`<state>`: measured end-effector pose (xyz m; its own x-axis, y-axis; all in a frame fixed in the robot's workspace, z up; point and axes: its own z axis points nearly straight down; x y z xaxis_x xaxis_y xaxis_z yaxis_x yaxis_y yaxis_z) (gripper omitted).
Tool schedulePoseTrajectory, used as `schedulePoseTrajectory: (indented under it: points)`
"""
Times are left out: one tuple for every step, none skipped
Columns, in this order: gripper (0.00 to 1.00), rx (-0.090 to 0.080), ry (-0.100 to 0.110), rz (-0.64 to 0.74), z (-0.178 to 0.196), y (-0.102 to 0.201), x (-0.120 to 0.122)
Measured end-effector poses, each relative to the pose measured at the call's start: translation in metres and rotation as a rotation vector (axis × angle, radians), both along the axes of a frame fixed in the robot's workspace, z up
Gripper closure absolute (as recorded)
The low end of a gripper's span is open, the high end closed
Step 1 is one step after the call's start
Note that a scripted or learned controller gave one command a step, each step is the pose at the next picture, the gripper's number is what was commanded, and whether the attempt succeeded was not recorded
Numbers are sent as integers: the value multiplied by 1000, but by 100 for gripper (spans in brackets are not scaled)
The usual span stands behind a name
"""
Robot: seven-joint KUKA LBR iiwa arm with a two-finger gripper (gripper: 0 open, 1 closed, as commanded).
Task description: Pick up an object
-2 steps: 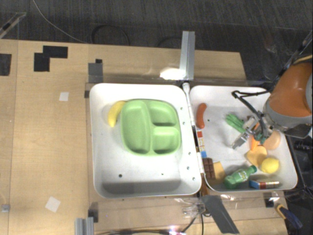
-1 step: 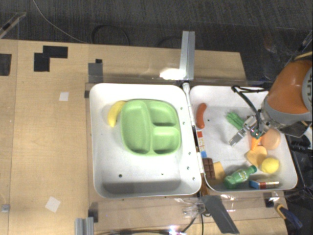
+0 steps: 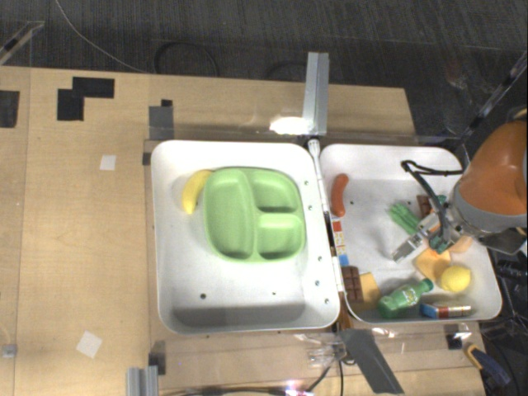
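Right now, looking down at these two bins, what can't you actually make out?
- Gripper: small and blurred in the camera view, so what it touches is unclear.
- Banana: partly hidden behind the green tray in the left bin.
- Orange wedge: overlapped by the arm; its nature is unclear.
- Small items near the green bottle: too small to identify.

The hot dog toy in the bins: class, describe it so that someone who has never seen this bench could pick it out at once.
Start at the right bin, the crowded one. Look to its upper left corner, close to the divider between the two bins. The hot dog lies there alone, a slim red-orange sausage shape set upright in the view, apart from the green, yellow and brown items clustered lower down.
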<state>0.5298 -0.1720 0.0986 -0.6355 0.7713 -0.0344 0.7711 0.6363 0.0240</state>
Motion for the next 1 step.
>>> schedulePoseTrajectory:
  points:
    - [100, -9, -17, 5, 15, -2, 5]
